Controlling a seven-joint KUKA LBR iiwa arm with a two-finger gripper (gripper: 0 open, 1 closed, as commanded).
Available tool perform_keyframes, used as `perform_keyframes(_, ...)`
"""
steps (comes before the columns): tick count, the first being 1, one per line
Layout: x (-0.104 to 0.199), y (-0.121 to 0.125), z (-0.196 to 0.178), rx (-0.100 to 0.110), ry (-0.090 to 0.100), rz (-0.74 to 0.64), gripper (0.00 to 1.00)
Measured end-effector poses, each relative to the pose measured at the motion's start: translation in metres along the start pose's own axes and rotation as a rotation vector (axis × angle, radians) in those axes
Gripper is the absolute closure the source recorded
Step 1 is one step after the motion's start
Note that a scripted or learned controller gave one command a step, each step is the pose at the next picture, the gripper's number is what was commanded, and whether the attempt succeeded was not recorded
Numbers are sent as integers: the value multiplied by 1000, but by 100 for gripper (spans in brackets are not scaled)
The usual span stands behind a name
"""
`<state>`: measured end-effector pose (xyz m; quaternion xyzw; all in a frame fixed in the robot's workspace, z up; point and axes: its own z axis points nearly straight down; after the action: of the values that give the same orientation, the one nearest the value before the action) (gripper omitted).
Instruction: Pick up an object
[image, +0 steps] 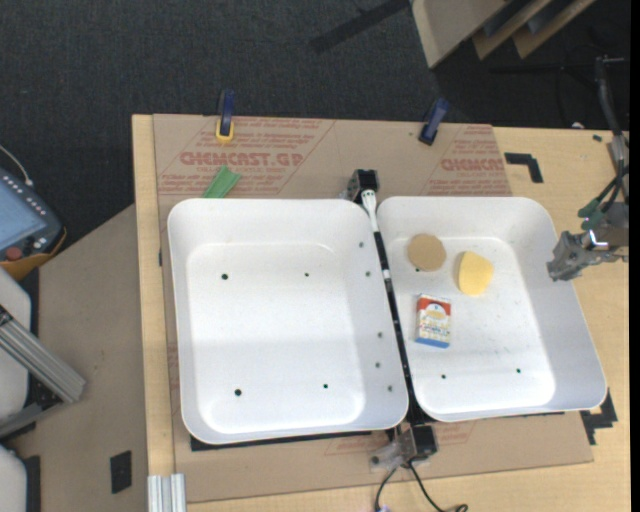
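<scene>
Objects wait in the right bin (560, 330): a round tan cookie-like disc (427, 252), a yellow lump (475, 273) just beside it, and a small flat box (434, 322) with a red and blue picture, lying a little nearer to me. All three sit loose on the white floor, close together but not touching, so I think any one could be picked without bumping the others much.

I see the left bin (200, 300) next to it, with a black strip between the two. Both bins rest on a brown cardboard sheet (300, 150), held down at the far edge by a yellow clamp (226, 120) and a blue clamp (434, 120), likely so nothing slides.

My gripper (572, 256) hangs at the right rim of the right bin, apart from all three things. It is too small and blurry here, so I cannot tell how it is set. I judge the pick has not started.
</scene>
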<state>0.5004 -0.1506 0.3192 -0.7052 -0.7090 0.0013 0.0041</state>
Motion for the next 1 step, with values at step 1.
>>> perform_keyframes(1, -60, -23, -17, -11, -8, 11, 100)
